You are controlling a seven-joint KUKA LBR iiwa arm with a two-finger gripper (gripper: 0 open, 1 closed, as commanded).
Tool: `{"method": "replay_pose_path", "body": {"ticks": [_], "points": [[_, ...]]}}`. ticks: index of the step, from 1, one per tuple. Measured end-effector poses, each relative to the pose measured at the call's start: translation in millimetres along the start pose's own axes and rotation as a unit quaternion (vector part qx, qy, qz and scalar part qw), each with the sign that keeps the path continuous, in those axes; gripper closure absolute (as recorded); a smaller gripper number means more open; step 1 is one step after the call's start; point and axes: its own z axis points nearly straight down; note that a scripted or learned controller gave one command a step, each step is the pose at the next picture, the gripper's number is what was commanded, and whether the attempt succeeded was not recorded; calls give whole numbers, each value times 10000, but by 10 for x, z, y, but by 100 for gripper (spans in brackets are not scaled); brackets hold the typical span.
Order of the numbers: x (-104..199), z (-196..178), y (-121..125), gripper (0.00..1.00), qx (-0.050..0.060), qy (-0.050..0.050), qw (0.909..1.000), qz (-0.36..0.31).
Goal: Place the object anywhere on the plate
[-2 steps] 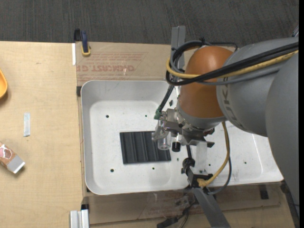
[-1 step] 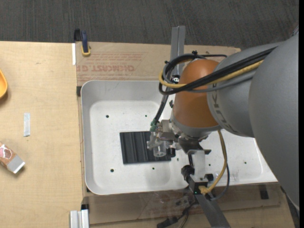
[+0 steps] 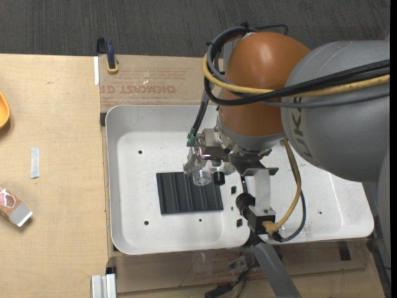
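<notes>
A black ridged plate [image 3: 180, 194] lies flat on the floor of the white bin [image 3: 124, 166], a little left of its middle. My gripper [image 3: 201, 169] hangs over the plate's back right corner, under the orange wrist band [image 3: 260, 67]. A small, pale, shiny rounded piece [image 3: 201, 178] shows at the gripper's lower end, just above the plate's edge. Whether that piece is a held object or part of the gripper is unclear. The arm's bulk hides the right side of the bin.
A cardboard sheet with red lettering [image 3: 146, 82] lies behind the bin, with a blue clamp [image 3: 109, 49] at its corner. On the wooden bench to the left sit a small white strip [image 3: 35, 163], a wrapped packet [image 3: 13, 207] and an orange item [image 3: 3, 112].
</notes>
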Motion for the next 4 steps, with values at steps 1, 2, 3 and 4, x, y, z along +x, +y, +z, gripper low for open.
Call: {"method": "replay_pose_path", "body": {"ticks": [1,2,3,4], "points": [[1,-1,0,0,-2,0,10000,0],[-8,-75,4,100,16,-19,10000,-2],[-145,107,1,100,5,0,9997,234],[-174,385,55,100,10,2,9999,-163]]}}
